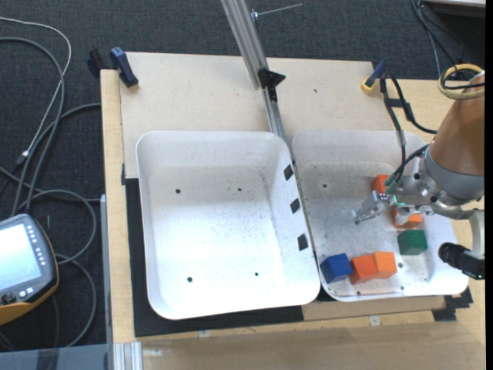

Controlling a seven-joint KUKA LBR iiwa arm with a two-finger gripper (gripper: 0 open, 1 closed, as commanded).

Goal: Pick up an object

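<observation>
Near edge of the right bin [339, 153]: a blue cube [336, 267], matte and square-cornered, just beside an orange block [374, 267] that looks like two cubes side by side or one oblong; cannot tell which. Both sit against the bin's front wall. Slightly farther and to the right, a dark green cube [413, 242] on the speckled white floor.

Beyond the green cube, the gripper [377, 205] hangs low over the bin, metal parts at a slant, cables trailing back to the grey arm [454, 172] with its orange band [462, 133]. Jaws: cannot tell whether apart or together; the metalwork is too small and cluttered. Two small orange pieces, one [380, 183] just past the gripper and one [407, 220] under the wrist, partly hidden; shape not readable.

Left bin [154, 176]: shallow, rounded corners, glossy white plastic with fine dark speckling and a few dark dots.

The counter [192, 91] is pale board. Blue clamp [123, 65] at its far left corner, another [375, 73] at far right. Aluminium rail [243, 29] runs up between the bins.

No legible writing.
</observation>
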